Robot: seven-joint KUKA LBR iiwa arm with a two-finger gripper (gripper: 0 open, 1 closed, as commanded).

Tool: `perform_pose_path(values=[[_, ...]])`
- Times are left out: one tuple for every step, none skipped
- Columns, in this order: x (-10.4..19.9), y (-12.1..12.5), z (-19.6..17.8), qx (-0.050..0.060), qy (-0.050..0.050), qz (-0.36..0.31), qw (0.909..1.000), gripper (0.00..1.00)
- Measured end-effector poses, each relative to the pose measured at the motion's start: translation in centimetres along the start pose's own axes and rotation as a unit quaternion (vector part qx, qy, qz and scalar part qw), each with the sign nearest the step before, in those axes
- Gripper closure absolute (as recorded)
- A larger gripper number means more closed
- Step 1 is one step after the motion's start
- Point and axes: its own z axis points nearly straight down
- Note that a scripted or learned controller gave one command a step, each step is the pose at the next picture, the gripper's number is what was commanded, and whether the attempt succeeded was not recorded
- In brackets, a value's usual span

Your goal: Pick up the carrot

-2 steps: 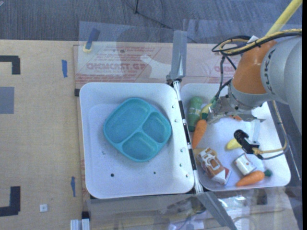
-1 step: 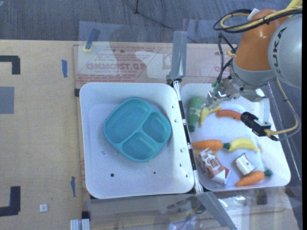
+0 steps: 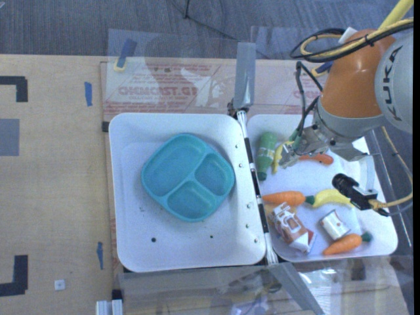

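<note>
Camera view: gripper (image 3: 298,147) low in right bin (image 3: 384,241), near green bottle (image 3: 266,151); cannot tell its grasp state. Carrot (image 3: 283,197) lies mid-bin beside banana (image 3: 329,197), another carrot (image 3: 343,244) at front. Nothing lifted yet; pickup not done.

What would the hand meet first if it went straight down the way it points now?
Probably the small orange carrot lying just under the hand in the right bin, or the bin floor beside it. Depth is unclear from this slanted view, so this is a guess.
</note>
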Motion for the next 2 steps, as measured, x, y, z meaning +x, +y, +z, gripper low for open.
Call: perform_pose_path(values=[[4.6, -1.8, -10.5, -0.001, -0.001, -0.082, 0.9966, 1.00], [7.8, -5.5, -1.4, 0.000, 0.000, -0.034, 0.9994, 1.00]])
